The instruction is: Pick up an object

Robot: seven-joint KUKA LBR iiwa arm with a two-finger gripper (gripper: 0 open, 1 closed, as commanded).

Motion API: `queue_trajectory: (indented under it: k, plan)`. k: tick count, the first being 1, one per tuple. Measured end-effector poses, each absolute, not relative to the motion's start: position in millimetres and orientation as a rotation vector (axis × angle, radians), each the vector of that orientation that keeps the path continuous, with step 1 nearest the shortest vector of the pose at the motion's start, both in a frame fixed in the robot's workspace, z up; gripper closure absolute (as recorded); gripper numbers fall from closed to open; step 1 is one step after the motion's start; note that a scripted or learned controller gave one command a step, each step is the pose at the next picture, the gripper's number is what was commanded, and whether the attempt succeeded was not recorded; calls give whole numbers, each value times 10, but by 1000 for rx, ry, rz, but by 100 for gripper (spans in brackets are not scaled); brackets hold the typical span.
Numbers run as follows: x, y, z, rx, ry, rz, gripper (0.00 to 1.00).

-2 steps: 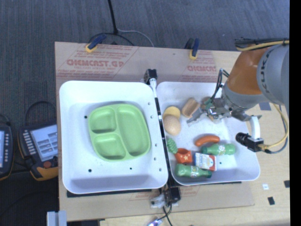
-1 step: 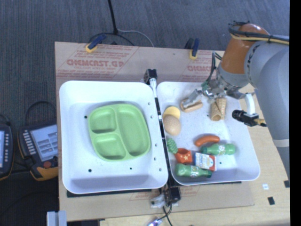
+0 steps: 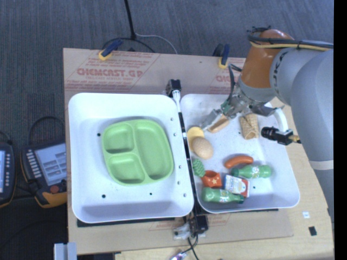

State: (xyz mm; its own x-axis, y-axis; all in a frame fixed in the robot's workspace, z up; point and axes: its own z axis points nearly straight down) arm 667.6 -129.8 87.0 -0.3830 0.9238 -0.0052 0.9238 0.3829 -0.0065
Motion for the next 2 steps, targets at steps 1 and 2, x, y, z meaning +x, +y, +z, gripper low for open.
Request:
queue_trajectory:
  k: [1, 2]
  plan:
    - [6676, -1297, 869, 1745, 2612, -13, 0]
    - [6682, -1075, 871, 1778, 2587, -10, 0]
